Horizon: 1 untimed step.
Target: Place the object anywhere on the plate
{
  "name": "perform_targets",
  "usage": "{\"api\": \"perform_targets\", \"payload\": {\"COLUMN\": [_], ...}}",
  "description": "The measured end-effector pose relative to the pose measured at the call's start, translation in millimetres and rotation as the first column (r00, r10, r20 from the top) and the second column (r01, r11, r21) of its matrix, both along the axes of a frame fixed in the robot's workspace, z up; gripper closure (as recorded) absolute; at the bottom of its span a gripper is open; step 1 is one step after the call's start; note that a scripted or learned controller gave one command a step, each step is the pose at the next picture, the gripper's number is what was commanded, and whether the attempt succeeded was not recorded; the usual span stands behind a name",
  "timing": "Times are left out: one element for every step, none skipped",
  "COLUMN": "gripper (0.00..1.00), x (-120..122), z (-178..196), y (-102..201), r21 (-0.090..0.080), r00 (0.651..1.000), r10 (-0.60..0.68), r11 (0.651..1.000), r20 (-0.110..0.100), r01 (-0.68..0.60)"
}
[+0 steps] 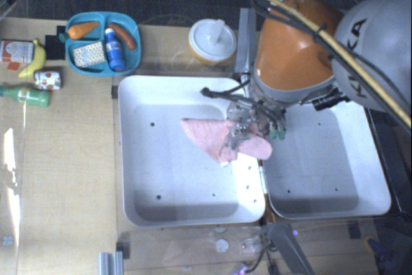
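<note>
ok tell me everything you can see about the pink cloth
The pink cloth is a soft, thin-looking fabric, pale pink and rumpled. It lies in the left bin by its right rim, with one end draped over the rim where the two bins meet. The left part spreads flat to a point; the right part bunches up under the gripper, which sits right at it. Whether the cloth is held cannot be told. A small white tag-like bit shows at its lower edge.

Was a big grey arm (376,42) with black letters, a shiny orange band (293,51), and a yellow cable (322,35) across it.
</note>
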<state>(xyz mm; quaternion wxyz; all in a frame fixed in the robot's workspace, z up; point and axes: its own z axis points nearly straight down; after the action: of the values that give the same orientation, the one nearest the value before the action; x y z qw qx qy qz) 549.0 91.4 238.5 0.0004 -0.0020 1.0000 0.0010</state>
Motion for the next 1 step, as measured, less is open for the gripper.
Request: {"api": "perform_targets", "payload": {"gripper": [1.00], "x": [-18.0], "z": [-8.2], "y": [47.5], "r21": [0.000], "r00": [1.000], "r10": [0.002], "r11": [1.000], "r20": [0.001], "r01": [-0.002]}}
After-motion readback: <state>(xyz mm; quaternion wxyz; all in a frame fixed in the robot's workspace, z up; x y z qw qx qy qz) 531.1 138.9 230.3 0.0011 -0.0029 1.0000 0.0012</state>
